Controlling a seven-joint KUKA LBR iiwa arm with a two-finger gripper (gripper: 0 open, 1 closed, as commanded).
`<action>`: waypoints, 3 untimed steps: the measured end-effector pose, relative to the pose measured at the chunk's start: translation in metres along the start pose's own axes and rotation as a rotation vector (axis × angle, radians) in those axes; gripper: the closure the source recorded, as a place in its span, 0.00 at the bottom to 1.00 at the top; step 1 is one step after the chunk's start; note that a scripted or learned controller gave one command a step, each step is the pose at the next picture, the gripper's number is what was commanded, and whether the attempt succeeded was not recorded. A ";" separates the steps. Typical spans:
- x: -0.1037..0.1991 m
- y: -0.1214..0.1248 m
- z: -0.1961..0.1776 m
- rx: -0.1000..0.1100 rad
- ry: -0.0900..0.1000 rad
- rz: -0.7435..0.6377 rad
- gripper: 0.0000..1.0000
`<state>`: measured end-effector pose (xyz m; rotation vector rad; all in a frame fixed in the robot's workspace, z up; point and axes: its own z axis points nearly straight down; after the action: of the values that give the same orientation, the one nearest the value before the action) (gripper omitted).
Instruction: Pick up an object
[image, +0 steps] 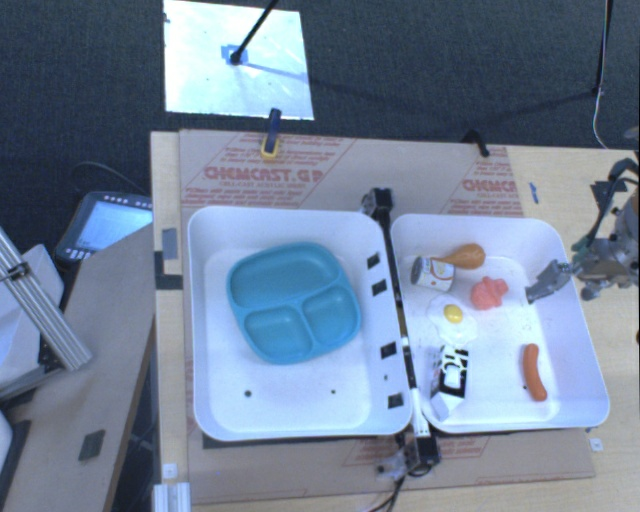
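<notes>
Progress: nothing is lifted yet; every object is seen lying on a bin floor, so the whole pick is judged to remain.
Gripper: the gripper (552, 281) is seen at the 3 o'clock edge of the right bin (575, 352), poised over its rim with nothing between its tips.
Jaws: whether they are spread or pressed together cannot be told at this size.
Nearest candidate: the pink toy (489, 292) is found near the gripper, at its 9 o'clock, apart from it.
Other candidates: the sausage (535, 372) is placed at the gripper's 6 o'clock; the fried egg (453, 316), the drumstick (465, 256) and the small can (433, 272) are grouped further toward 9 o'clock; the black-and-white carton (452, 374) is at 8 o'clock.
Left bin: the left bin (215, 400) is occupied by a blue divided tray (293, 301), well apart from the gripper.
</notes>
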<state>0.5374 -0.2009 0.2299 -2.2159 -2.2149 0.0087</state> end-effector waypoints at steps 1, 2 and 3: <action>0.001 0.003 -0.006 -0.011 -0.003 -0.004 0.00; -0.003 0.006 0.055 -0.009 -0.002 -0.002 0.00; -0.001 0.008 0.117 -0.009 -0.002 -0.002 0.00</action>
<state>0.5443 -0.2018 0.1128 -2.2184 -2.2225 0.0009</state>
